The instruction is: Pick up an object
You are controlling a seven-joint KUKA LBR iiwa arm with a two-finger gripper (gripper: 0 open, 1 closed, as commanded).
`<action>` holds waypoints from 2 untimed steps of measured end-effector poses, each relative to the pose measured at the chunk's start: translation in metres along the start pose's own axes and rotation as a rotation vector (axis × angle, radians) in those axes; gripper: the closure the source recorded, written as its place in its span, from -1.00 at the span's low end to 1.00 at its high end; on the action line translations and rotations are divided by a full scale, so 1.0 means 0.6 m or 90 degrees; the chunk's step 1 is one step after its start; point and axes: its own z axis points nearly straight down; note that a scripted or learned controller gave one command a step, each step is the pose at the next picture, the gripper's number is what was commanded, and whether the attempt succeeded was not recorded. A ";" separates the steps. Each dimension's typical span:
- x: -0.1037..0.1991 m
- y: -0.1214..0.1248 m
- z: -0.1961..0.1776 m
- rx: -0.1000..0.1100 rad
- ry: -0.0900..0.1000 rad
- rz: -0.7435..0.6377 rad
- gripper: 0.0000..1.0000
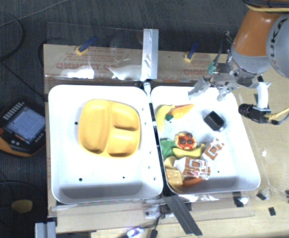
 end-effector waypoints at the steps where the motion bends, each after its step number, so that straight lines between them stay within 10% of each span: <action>1: 0.022 0.060 0.246 0.000 -0.003 0.031 -1.00; 2: 0.021 0.055 0.240 0.009 -0.003 0.032 1.00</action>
